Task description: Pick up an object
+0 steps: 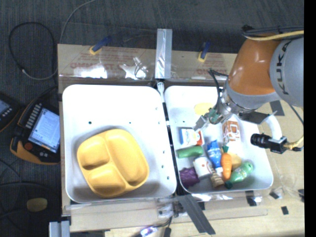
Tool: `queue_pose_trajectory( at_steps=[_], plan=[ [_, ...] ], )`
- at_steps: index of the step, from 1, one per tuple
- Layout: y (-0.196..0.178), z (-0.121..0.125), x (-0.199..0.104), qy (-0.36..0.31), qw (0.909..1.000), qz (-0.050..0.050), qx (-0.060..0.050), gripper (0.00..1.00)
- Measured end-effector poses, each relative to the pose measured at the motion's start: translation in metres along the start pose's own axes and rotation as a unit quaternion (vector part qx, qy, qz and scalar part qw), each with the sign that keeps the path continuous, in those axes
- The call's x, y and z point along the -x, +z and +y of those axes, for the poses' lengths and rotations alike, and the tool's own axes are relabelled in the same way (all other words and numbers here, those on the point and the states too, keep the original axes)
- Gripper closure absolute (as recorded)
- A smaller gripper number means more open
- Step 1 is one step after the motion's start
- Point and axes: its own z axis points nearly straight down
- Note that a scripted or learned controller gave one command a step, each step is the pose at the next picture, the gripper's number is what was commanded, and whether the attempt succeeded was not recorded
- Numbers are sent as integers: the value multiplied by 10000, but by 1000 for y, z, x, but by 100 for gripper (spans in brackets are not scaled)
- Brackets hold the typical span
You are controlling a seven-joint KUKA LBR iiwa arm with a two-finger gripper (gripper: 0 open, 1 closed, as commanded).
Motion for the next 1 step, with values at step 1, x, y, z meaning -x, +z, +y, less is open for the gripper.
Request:
queue_pose_trajectory(
  at_steps=[1],
  plan=[
    [28, -54, -21, -524, 9986, 3, -2, 100]
  ],
)
